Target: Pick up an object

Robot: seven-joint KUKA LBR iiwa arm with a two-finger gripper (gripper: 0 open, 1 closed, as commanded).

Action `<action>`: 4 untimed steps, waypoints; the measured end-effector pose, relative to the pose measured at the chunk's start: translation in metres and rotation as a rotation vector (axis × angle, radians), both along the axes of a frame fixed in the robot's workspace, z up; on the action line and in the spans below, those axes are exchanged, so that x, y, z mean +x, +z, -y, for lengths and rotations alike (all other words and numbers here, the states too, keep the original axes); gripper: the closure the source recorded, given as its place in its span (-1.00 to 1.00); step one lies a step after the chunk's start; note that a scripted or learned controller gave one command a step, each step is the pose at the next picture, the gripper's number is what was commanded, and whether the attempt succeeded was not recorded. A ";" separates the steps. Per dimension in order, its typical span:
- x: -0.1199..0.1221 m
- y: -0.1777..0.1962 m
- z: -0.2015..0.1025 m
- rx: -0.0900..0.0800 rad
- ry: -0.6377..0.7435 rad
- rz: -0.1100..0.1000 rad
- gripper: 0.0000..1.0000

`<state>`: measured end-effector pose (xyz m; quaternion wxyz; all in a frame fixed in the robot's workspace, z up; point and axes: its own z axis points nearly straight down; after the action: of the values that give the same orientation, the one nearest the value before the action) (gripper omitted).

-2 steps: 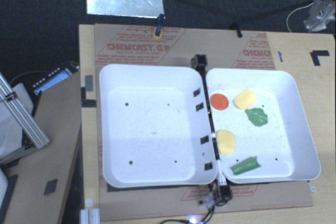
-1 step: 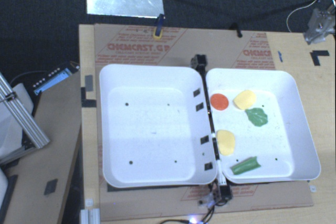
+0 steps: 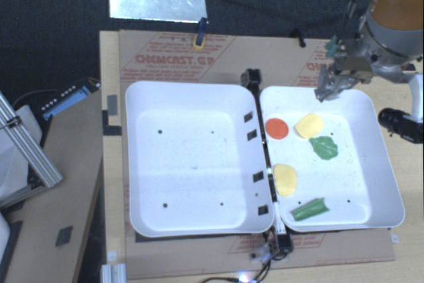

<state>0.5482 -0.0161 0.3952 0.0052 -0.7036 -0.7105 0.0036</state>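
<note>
The gripper (image 3: 326, 93), fingers drawn close with nothing between them, hangs above the right bin's (image 3: 381, 142) far edge, seemingly poised to descend on the yellow piece (image 3: 309, 125) just beside the red disc (image 3: 277, 128) and green leaf-shaped piece (image 3: 324, 147).

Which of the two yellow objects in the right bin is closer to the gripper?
The upper yellow piece, lying between the orange disc and the gripper. The other yellow one lies lower, by the bins' divider.
</note>
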 end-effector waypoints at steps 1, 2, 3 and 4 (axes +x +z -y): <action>0.000 0.149 -0.041 0.000 0.000 0.032 1.00; -0.027 0.140 -0.055 -0.001 -0.004 0.015 1.00; -0.063 0.140 -0.072 -0.001 -0.004 0.015 1.00; -0.062 0.140 -0.091 -0.001 -0.004 0.015 1.00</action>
<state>0.4864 0.0749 0.5352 -0.0004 -0.7051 -0.7091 -0.0016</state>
